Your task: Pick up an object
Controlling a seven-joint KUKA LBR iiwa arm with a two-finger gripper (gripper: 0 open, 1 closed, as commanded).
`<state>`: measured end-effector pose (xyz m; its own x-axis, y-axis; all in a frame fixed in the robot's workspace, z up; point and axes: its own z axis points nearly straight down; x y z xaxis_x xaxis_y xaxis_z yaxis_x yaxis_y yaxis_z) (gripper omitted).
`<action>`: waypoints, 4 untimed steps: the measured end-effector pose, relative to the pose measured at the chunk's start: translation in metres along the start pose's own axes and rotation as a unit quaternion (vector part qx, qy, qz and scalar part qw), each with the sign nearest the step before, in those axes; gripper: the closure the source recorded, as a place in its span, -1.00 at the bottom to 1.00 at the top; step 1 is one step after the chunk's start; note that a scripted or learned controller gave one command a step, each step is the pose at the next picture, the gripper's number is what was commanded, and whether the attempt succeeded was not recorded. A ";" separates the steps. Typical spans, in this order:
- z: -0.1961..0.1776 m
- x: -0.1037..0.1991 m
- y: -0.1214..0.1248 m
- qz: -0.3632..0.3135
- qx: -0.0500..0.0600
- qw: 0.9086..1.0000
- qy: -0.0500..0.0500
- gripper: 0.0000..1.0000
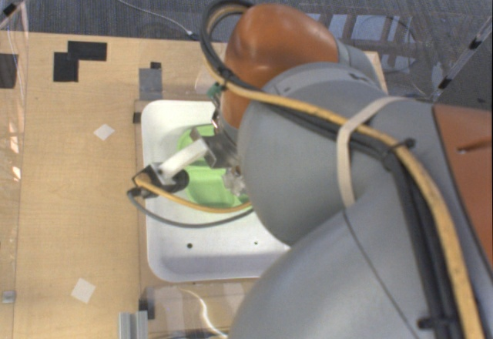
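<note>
A bright green object lies in the white bin, partly hidden beneath the arm. The grey arm with its orange band reaches in from the right and covers most of the bin. The gripper hangs over the green object, around the wrist hardware, and its fingertips are hidden by the arm's own body. A white cylindrical fitting and a black-and-yellow cable loop hang from the wrist at the bin's left side.
The wooden bench stretches to the left, with black markers and small white tags. Metal brackets sit at the bin's corners. Dark carpet lies beyond the bench's far edge.
</note>
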<state>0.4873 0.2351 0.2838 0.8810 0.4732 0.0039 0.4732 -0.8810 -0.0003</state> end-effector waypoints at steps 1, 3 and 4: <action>0.171 -0.008 0.017 0.075 -0.001 0.997 -0.009 1.00; 0.071 -0.011 0.017 -0.038 0.000 0.999 -0.003 1.00; 0.076 0.006 0.004 0.137 0.000 0.991 -0.001 1.00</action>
<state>0.4948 0.2350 0.2076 0.9764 0.2159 0.0010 0.2159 -0.9764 -0.0016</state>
